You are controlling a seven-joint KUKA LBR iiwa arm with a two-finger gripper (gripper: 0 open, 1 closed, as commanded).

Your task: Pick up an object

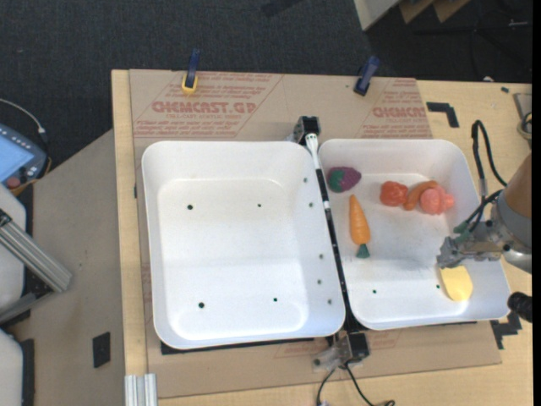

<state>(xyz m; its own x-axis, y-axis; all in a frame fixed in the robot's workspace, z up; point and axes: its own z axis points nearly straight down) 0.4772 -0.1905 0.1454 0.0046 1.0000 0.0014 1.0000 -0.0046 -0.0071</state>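
Observation:
The right bin (397, 307) holds a purple, grape-like piece (343, 178), an orange carrot with a green top (359, 223), a red tomato-like piece (393, 194), an orange piece (417, 195), a pink piece (434, 200) and a yellow piece (457, 284) near its front right corner. My gripper (463, 251) comes in from the right edge and hangs just above and behind the yellow piece. Nothing shows between its fingers.
The left bin (228, 235) lies beside the right one, with a black divider strip (325, 218) where they meet. Both rest on a brown board (254, 100) held by blue clamps at the back. A black cable (480, 155) runs along the right bin's far right side.

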